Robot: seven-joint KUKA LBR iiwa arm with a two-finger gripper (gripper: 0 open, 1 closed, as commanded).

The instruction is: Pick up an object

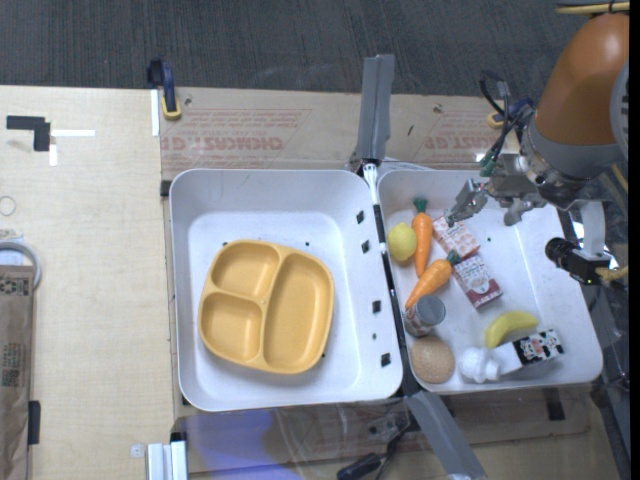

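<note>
The two-finger gripper (468,205) is seen poised over the back of the right-hand shallow white bin (575,353), its fingers parted and nothing held between them. The step is judged to be the approach, before any grasp. Candidate objects are found directly below: a small red-and-white carton (456,237), with an orange toy carrot (423,238) just beside it. A descent onto one item, then closure, is judged to be required next.

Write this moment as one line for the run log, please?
stage: reaching | pincer: over right bin, nothing visibly held | nearest: red carton | left bin: yellow plate
</note>
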